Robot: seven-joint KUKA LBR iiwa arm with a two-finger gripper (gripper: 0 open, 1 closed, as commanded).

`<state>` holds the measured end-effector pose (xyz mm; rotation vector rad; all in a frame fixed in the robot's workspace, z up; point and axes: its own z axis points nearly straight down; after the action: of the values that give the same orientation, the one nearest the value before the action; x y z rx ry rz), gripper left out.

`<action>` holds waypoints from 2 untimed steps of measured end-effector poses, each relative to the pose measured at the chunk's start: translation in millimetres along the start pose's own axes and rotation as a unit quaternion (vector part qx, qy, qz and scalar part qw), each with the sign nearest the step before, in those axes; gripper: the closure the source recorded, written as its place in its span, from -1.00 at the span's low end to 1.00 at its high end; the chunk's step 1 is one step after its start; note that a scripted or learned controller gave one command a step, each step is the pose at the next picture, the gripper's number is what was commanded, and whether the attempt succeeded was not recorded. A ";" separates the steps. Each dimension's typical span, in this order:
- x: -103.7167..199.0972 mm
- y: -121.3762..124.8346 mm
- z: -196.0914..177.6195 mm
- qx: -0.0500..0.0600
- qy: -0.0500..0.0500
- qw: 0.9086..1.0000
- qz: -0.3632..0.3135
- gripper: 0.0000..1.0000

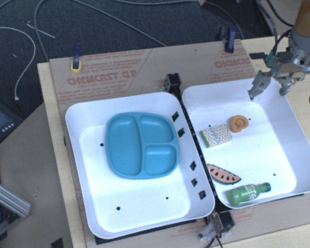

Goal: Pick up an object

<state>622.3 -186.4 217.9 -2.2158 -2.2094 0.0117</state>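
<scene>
Plainly the task is at its approach stage; nothing is held, and the gripper [269, 87] hangs with its two fingers spread apart and empty over the upper right corner of the right bin [294, 128]; the arm [305, 49] comes in from the right edge with its wrist turned downward and the fingers aimed at the bin floor. The candidates lie in that bin: a small orange doughnut-like piece [238, 123] nearest the gripper, a green patterned packet [215, 135] just beside it, a watermelon slice [224, 173] and a green bottle [248, 193] towards the near wall; the left bin [99, 215] holds a blue divided plate [142, 144]. The next move, I judge, calls for shifting over one piece, lowering, and closing squarely on it.
</scene>
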 end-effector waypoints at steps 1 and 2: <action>0.6 2.8 -8.3 -0.007 -0.001 1.000 -0.002 -1.00; 1.2 2.9 33.3 -0.005 -0.001 1.000 -0.002 -1.00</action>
<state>624.7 -185.2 184.5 -2.2181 -2.2191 0.0036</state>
